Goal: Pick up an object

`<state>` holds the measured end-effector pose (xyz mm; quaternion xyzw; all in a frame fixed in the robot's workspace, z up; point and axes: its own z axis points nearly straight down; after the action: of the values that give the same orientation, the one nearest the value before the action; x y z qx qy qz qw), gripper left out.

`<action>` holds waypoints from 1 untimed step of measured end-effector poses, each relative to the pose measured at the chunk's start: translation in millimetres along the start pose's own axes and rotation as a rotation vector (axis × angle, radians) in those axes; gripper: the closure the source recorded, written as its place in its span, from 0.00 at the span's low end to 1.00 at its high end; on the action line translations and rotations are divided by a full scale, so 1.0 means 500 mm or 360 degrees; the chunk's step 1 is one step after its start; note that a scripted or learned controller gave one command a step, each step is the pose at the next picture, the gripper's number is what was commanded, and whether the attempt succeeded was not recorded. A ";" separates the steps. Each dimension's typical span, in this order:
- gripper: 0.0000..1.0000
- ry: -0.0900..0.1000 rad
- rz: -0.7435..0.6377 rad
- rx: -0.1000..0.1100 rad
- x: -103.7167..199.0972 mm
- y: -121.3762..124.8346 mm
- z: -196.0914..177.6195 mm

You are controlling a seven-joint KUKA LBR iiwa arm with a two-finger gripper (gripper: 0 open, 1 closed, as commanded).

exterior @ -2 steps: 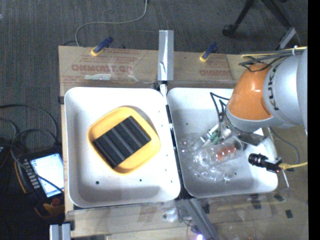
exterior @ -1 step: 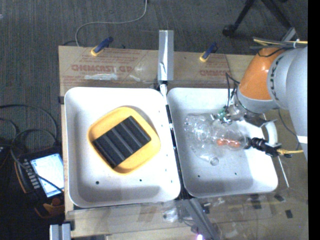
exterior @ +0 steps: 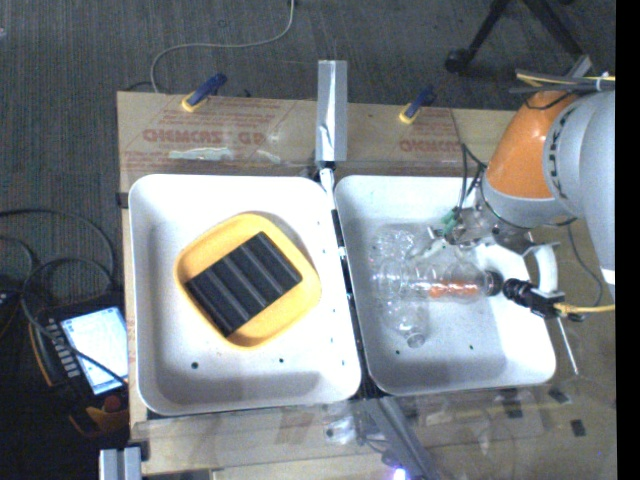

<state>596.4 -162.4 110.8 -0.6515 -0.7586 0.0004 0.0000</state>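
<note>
A yellow tray-like object (exterior: 250, 279) with a black ribbed top lies in the middle of the left bin (exterior: 160, 368). In the right bin (exterior: 520, 363) lies a clear plastic bottle (exterior: 415, 286) on its side, crumpled, with something orange (exterior: 456, 288) showing inside it near its right end. My gripper (exterior: 463, 236) is low over the right bin, just above and to the right of the bottle, close to its orange end. I cannot make out whether anything is gripped.
The shared wall (exterior: 340, 268) separates the two bins. A cardboard sheet (exterior: 230, 133) with two blue-and-yellow clamps lies behind them. The arm's orange band (exterior: 530, 158) hangs over the right bin's far right corner.
</note>
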 end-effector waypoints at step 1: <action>0.00 0.0001 0.0107 0.0001 0.043 0.015 -0.014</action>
<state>600.5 -139.9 117.9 -0.6767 -0.7362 0.0005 0.0005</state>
